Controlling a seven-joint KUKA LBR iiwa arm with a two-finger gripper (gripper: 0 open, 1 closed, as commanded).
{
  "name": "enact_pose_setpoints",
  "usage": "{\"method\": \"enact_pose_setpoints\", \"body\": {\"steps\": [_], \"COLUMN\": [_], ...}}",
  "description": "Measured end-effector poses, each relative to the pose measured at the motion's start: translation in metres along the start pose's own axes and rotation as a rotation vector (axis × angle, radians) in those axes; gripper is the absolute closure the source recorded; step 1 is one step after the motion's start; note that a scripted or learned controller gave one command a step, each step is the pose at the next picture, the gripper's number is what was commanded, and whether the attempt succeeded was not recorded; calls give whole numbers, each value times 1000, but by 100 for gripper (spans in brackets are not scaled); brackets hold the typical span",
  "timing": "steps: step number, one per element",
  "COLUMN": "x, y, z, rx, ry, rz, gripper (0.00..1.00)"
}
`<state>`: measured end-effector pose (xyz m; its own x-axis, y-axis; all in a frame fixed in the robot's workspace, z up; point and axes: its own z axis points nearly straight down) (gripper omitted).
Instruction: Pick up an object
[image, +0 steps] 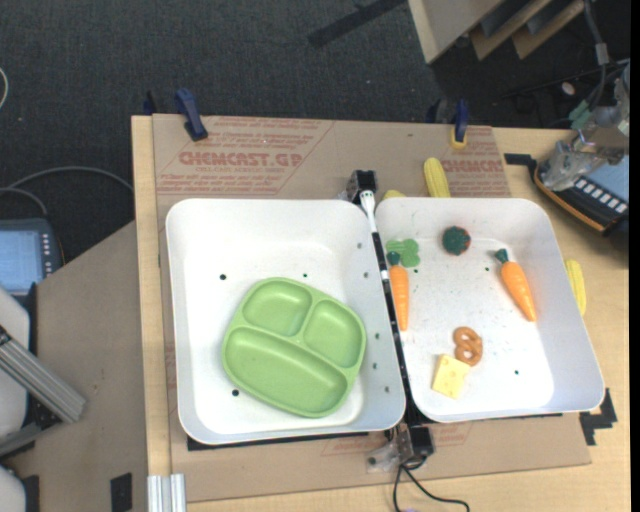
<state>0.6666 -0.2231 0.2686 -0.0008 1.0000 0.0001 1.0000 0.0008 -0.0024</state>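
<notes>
Two shallow white bins sit side by side on a brown paper-faced board (250, 150) printed w/ red lettering, which lies on the tan counter (95, 300).

The left white bin (200, 240) holds one thing: a light green plastic plate w/ three compartments (290, 345), lying flat toward the bin's near-centre, tilted a bit relative to the bin walls.

The right white bin (560, 350) holds the pickable small items, all apart from each other:
- an orange toy carrot w/ a green leafy top (399, 292), lengthwise just beside the wall shared w/ the left bin, leaves toward the far end
- a second orange toy carrot (517, 285), angled, nearer the right wall, green tip toward the far side
- a small dark green round lump (456, 239) near the far wall, between the two carrots
- a small brown pretzel-shaped piece (467, 345) toward the near side
- a pale yellow wedge like a cheese slice (450, 377) just beside the pretzel, nearer the front wall

Outside the bins: a yellow corn-like piece (435, 177) on the board behind the right bin, and a thin yellow piece (576, 285) along that bin's right rim.

Two blue clamps (190, 113) grip the board's far edge. Black cables (410, 475) trail off at the front, between the bins.
</notes>
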Motion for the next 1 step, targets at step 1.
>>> {"method": "enact_pose_setpoints", "body": {"steps": [1], "x": [-1], "y": [1], "z": [-28], "rx": [-9], "ry": [-3], "rz": [0], "gripper": [100]}}
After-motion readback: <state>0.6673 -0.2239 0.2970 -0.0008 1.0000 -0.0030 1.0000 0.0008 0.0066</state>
